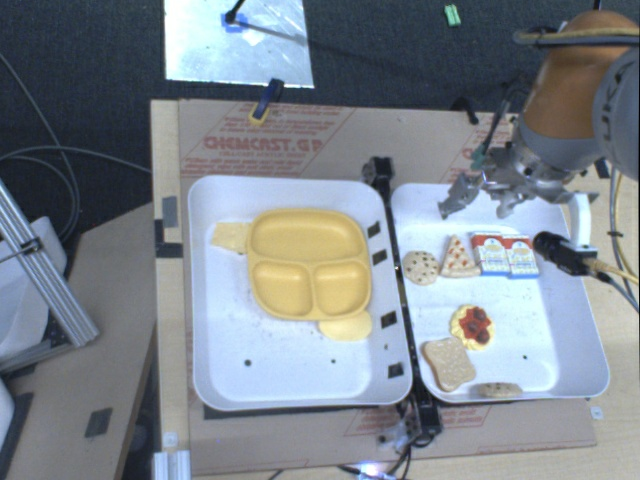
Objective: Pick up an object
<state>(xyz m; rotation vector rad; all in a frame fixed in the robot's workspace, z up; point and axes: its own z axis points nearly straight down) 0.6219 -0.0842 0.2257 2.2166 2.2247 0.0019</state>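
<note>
1. Camera view, nearest edge first: a flat pale item (499, 390) lay at the front rim of the right bin (580, 368), too small and washed out to identify. Just behind it sat a toast slice (449, 363).
2. Further in, a small round pizza-like piece with red topping (472, 326) lay near the middle of that bin, apart from the toast.
3. Beyond that ran a row: a chocolate-chip cookie (420, 266) by the divider, a pizza wedge (458, 257) just beside it, then a red-and-white carton pack (504, 254) with its long axis running left to right.
4. In the left bin (215, 368), a yellow divided tray (306, 264) rested partly over two pale yellow flat pieces, each mostly hidden beneath it.
5. Farthest back in the right bin, the pincer (482, 196) hung over the rear part, its two fingers spread apart with nothing between them, so it was released.
6. The likeliest candidates, the wedge and the carton, lay toward the camera from the pincer, the wedge slightly left of the point between its tips and the carton slightly right. I judged a short move forward and down would be needed.
7. Height above the bin floor could not be read from this slanted view, and a black part of the arm (565, 252) crowded the carton's right end.
</note>
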